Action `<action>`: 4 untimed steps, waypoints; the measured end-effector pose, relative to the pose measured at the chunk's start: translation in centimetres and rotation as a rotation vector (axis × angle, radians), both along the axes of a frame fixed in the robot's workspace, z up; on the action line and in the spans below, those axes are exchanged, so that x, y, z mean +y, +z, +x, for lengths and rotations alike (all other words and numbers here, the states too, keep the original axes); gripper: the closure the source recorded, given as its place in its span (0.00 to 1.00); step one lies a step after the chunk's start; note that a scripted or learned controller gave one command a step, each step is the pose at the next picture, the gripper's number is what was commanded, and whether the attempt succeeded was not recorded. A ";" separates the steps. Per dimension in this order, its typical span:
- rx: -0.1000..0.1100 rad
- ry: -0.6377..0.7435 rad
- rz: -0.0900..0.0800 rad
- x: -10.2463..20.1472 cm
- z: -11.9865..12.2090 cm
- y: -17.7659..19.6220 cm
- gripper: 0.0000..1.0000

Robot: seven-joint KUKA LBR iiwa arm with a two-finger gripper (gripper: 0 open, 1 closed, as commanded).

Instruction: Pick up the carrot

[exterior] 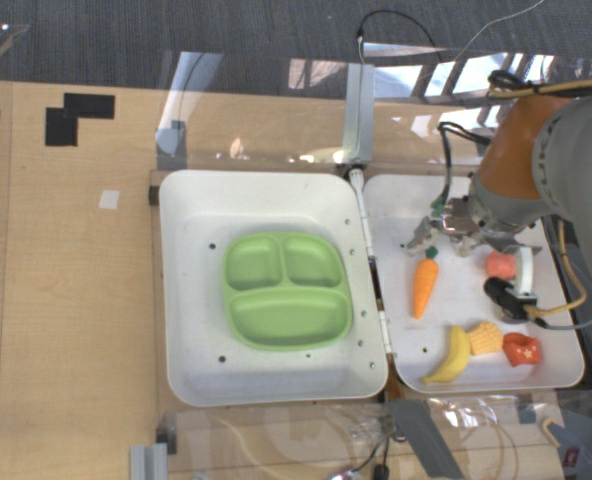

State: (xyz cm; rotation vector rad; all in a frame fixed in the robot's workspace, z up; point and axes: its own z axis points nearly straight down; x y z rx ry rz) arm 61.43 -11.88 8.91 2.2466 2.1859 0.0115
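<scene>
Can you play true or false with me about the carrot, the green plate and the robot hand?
1. The carrot lies in the right bin. True.
2. The green plate has carrots on it. False: its three compartments hold nothing.
3. The gripper is squeezing the carrot. False: it sits just above the carrot's leafy end, with nothing between its fingers.
4. A banana lies near the front of the right bin. True.
5. The green plate sits in the right bin. False: it is in the left bin.
</scene>
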 end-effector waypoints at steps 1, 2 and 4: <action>0.004 -0.083 0.000 1.2 -1.6 14.1 0.00; 0.005 0.019 0.000 2.2 -5.5 0.6 0.00; 0.001 0.021 0.000 2.3 -5.3 1.7 1.00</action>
